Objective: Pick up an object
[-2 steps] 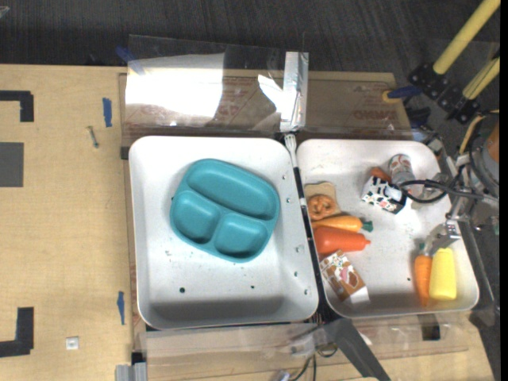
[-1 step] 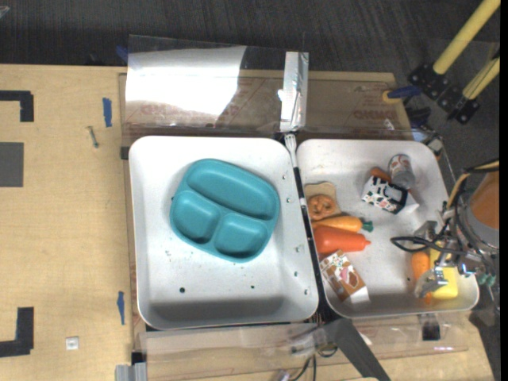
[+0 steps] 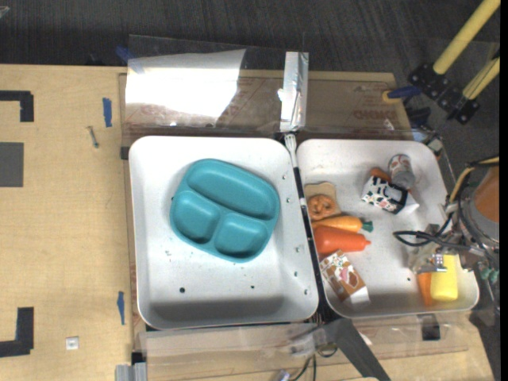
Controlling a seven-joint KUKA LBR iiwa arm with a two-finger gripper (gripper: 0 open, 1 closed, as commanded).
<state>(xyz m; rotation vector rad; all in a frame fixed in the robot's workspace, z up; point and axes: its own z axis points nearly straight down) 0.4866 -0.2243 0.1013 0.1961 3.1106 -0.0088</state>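
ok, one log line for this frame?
arm: right edge, over right bin | carrot: right bin, untouched | teal tray: left bin

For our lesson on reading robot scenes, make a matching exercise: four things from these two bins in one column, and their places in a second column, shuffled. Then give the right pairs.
Column A
1. teal divided plate
2. toy carrot
3. yellow block
4. black-and-white cow-patterned toy

Column B
a. near right corner of the right bin
b. far part of the right bin, right of its middle
c. middle of the left bin
d. left side of the right bin, lying across it

Pairs: 1-c, 2-d, 3-a, 4-b
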